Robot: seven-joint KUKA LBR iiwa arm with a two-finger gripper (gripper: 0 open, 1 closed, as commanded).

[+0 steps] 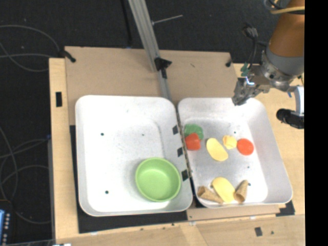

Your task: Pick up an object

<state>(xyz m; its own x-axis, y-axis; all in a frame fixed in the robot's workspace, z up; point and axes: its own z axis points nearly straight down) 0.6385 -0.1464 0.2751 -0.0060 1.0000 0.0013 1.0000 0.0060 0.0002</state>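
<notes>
My gripper (241, 98) hangs over the far edge of the right bin (256, 111), with nothing visible between its fingers. Below it in the right bin lie a green piece (194, 131) and a red piece (192, 143) at the left wall. A yellow oval (217, 149), a small yellow bit (229, 142) and an orange-red ball (245, 146) sit mid-bin. Near the front wall are a yellow piece (222, 188) and two brown cones (208, 193) (241, 190). A green bowl (158, 179) stands in the left bin (113, 132).
A metal pole (146, 32) slants up from between the bins at the back. The bench board (102, 70) surrounds both bins. Cables lie on the dark floor at left.
</notes>
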